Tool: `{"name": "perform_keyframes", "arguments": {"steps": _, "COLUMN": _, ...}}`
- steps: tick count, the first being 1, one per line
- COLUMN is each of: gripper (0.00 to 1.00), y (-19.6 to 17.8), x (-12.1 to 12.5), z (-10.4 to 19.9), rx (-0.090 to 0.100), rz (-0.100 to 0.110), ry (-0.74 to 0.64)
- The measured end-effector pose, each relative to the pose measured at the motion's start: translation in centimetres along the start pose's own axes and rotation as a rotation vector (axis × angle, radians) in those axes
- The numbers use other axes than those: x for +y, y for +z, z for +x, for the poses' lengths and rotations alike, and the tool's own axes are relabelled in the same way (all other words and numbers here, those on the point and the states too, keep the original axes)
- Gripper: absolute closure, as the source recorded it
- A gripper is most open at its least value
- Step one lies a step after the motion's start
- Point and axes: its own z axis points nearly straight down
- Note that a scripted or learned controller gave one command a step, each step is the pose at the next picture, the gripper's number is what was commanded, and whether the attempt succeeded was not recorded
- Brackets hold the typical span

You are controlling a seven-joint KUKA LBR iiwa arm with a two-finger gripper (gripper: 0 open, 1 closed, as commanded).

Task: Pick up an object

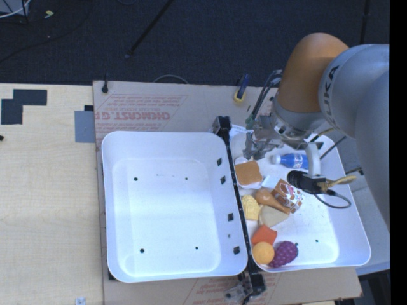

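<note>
A heap of toy foods lies along the right bin's (356, 250) left wall: toast slice (249, 172), orange block (264, 235), purple grapes (285, 253), with a small bottle (290, 160) lying flat nearby

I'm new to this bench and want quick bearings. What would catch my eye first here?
The big grey arm with its orange band reaches in from the right, its hand low over the far end of the right bin. Toy food crowds that bin's left side: a toast slice, an orange ball and purple grapes. The left bin sits beside it.
</note>
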Motion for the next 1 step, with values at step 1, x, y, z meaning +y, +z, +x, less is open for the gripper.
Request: {"name": "perform_keyframes", "arguments": {"steps": 1, "gripper": 1.0, "y": 0.68, "x": 1.56, "z": 8.01, "rx": 0.001, "rz": 0.007, "ry": -0.003}}
